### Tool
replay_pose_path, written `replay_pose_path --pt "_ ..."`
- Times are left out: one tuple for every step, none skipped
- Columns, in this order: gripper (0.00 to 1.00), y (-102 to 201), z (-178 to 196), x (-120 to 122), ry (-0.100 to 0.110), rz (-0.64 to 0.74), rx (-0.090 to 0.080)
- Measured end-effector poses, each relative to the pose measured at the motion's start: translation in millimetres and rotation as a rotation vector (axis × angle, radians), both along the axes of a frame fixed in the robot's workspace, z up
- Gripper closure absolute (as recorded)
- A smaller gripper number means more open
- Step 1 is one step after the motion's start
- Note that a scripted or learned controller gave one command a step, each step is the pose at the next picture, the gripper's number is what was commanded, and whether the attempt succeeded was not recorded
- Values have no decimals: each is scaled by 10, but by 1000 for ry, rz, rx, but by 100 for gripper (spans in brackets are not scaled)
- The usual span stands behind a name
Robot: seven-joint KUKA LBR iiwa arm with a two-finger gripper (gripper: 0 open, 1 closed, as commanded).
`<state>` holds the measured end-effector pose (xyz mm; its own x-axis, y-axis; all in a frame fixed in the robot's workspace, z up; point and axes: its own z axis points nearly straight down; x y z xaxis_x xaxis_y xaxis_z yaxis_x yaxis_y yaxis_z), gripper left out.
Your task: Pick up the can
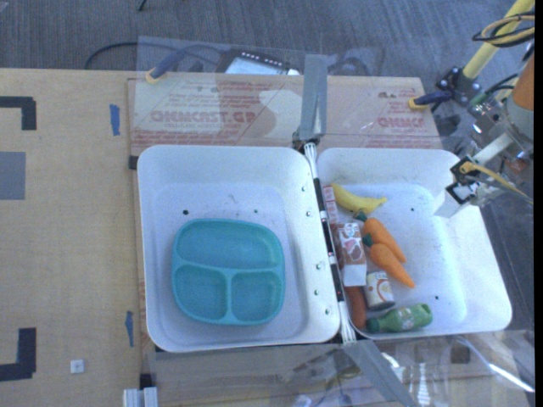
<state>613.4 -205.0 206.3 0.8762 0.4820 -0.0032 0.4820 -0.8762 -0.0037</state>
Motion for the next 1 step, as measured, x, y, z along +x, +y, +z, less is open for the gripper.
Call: replay_pose_path --pt "100 4 98 6 0 3 -1"
